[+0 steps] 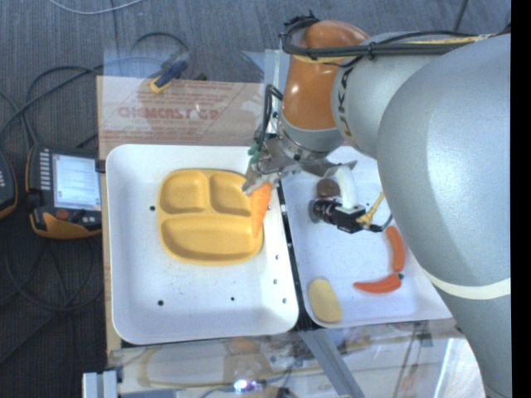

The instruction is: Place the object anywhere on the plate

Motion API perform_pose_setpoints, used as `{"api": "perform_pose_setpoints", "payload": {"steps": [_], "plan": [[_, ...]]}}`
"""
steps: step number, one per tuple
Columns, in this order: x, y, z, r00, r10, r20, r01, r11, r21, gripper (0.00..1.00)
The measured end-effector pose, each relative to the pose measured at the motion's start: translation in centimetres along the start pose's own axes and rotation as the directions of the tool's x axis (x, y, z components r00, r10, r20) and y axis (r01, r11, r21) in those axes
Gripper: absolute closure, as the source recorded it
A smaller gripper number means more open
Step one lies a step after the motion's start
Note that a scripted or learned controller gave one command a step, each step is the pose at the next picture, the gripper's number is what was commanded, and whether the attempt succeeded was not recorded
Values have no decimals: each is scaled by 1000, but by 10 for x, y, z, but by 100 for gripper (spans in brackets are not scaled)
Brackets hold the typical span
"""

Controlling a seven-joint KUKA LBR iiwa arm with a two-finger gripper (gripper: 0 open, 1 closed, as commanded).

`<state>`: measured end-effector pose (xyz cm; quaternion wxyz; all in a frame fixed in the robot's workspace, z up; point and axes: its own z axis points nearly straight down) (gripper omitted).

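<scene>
One carrot [260, 203], hanging lengthwise from hand [256, 176], beside plate [207, 215]

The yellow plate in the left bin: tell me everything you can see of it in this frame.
The yellow plate is a rounded, plastic-looking tray in matte mustard yellow, split by raised ridges into three compartments: two smaller ones along its far side and one wide one nearer the camera. It lies flat, right way up, in the left bin, towards the bin's far right. An orange carrot-like object hangs tilted over its right rim under the claw; whether it touches the rim cannot be told.
</scene>
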<state>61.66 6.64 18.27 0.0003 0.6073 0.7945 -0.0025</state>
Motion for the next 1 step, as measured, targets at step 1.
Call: {"api": "perform_pose_setpoints", "payload": {"steps": [1], "plan": [[-1, 0, 0, 1000, 1, 2, -1, 1000, 0, 0]]}}
